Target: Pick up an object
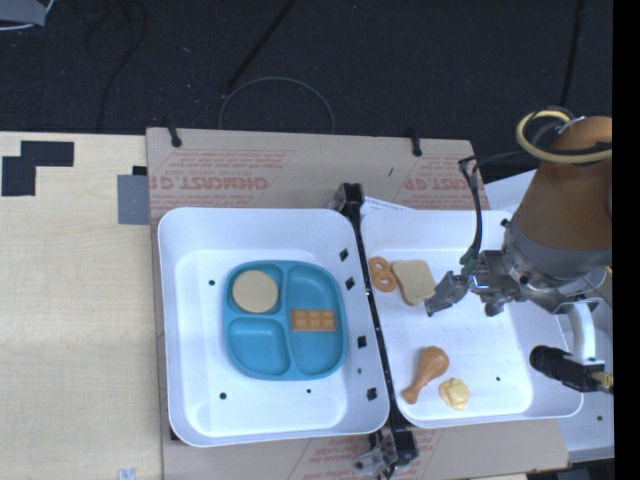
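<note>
two bins; the gripper (462, 293), fingers spread and holding nothing, hovers beside the bread (413, 280), above the drumstick (428, 370).

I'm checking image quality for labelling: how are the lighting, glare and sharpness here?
Camera view: even, bright light on both bins, white surfaces nearly washed out; soft shadows beside the drumstick; the gripper looks slightly blurred; the background floor stays dark.
</note>
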